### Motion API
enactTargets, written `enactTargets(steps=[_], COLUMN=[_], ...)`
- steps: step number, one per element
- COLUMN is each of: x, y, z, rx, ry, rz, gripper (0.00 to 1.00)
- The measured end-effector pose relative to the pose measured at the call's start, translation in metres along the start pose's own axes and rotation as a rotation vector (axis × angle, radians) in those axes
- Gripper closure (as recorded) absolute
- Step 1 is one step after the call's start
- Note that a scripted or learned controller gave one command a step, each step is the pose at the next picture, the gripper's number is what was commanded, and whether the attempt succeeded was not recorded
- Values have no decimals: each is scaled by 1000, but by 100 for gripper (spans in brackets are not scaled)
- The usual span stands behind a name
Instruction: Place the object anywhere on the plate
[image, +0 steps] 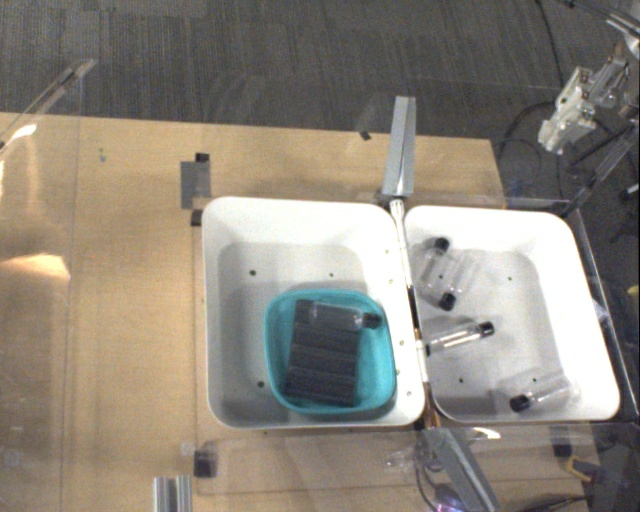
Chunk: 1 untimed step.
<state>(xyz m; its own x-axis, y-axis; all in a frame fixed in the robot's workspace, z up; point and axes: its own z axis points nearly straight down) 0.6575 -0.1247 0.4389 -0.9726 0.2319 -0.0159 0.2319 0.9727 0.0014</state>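
A teal plate (379, 375) rests in the left bin (235, 300), toward its near right side. A dark ridged block (322, 362) lies on the plate. Across the block's far end lies a clear vial with a black cap (338, 318). Several more clear black-capped vials lie in the right bin (545, 270): a pair at the far left (440, 270), one in the middle (458, 338) and one at the near right (541, 391). My gripper (580, 98) hangs at the top right, beyond the right bin's far corner and apart from every vial.
A grey metal post (401, 145) stands behind the divide between the bins. Cables and dark frame parts crowd the top right around the gripper. A small black clamp (197, 180) sits on the wooden bench (100, 300) by the left bin's far corner.
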Motion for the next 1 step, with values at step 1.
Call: enactTargets(steps=[1], x=[-15], y=[-49], z=[3], rx=[1], ry=[0], rz=[-29], gripper=[100])
